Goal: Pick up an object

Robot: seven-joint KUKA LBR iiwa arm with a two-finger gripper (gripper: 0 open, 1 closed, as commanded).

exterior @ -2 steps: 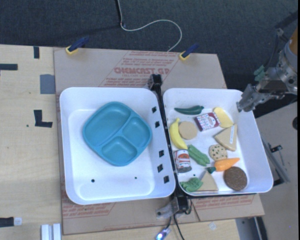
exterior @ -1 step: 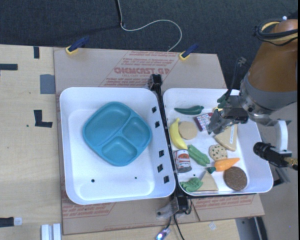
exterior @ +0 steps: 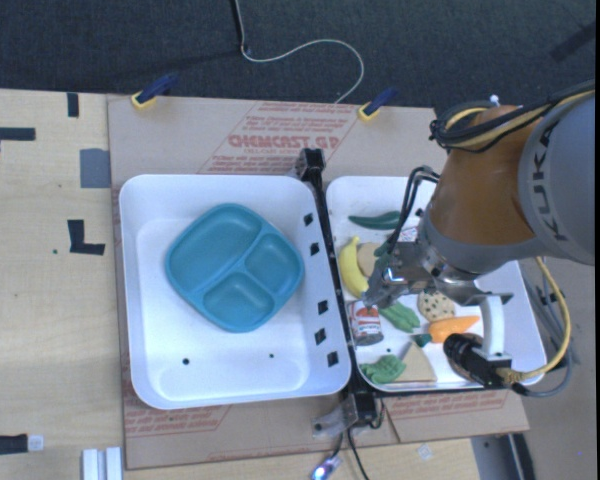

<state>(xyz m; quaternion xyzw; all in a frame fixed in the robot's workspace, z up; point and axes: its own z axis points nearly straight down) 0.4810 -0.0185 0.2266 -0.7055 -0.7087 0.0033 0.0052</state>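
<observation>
Banana [exterior: 352,265] lies in the right bin [exterior: 533,313] near the divider, its long axis running twelve to six, just at nine o'clock from the claw [exterior: 388,286]. Whether the claw is released or clenched I cannot tell; nothing visibly sits in it.

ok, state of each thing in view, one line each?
Blue three-compartment plastic plate: flat in the left white bin, tilted diagonally, nothing on it.
Yellow toy banana: lying at the right white bin left wall.
Small red-labelled can: lying below the banana.
Orange toy carrot: lying flat.
Gripper: low over the right bin's toys.
</observation>
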